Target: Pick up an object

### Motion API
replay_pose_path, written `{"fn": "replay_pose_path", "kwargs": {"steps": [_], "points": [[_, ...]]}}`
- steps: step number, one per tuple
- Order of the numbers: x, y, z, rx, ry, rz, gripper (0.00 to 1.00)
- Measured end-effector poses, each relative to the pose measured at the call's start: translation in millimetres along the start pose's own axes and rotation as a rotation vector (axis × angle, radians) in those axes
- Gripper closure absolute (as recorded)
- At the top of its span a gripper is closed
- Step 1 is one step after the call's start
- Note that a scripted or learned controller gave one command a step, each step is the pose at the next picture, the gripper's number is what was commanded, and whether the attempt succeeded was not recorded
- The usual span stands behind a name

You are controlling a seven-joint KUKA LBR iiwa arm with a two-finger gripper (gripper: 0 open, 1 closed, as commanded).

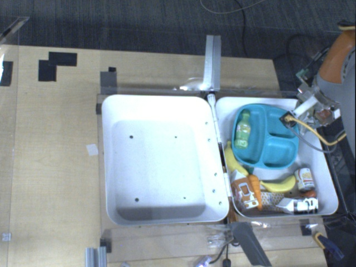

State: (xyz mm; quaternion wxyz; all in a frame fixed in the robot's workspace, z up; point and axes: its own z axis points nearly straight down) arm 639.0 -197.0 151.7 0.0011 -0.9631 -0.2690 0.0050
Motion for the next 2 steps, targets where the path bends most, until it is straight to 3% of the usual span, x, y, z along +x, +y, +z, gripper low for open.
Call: {"fn": "replay_pose_path", "kwargs": {"steps": [1, 2], "points": [[9, 15, -101, -0.005, 0.008, -0.063, 1.00], [5, 12, -89, -0.004, 0.006, -0.205, 1.00]]}}
